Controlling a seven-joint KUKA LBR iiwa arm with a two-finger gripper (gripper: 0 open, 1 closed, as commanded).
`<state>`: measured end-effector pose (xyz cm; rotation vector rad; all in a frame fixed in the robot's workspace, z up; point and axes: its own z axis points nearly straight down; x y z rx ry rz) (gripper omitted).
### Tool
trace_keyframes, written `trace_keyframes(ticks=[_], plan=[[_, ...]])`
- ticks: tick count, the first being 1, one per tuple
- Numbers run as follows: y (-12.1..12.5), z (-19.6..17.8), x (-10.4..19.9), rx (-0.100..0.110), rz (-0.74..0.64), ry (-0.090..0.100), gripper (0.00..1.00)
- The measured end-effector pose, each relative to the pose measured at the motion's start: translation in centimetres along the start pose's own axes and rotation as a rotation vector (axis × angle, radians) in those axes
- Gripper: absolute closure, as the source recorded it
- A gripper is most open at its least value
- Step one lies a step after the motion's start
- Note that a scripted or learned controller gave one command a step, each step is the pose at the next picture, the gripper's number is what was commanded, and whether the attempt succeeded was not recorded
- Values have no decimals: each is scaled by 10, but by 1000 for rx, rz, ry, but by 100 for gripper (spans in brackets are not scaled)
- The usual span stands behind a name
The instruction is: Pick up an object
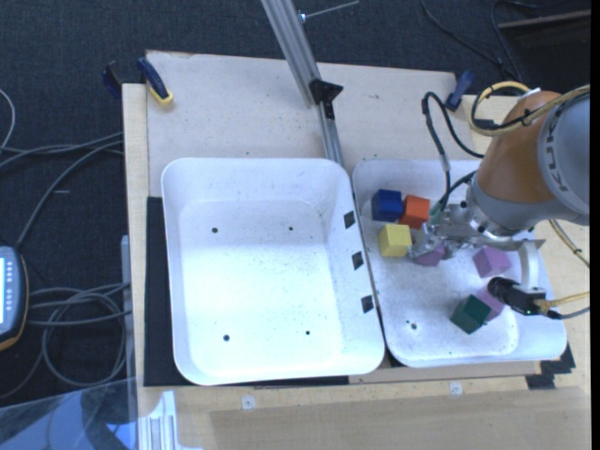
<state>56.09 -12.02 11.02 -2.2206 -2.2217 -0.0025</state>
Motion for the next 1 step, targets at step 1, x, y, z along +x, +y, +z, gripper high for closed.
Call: trace_keyframes(ticks=[1], plan=[[-1, -44, 5, -4, -1, -2, 100]])
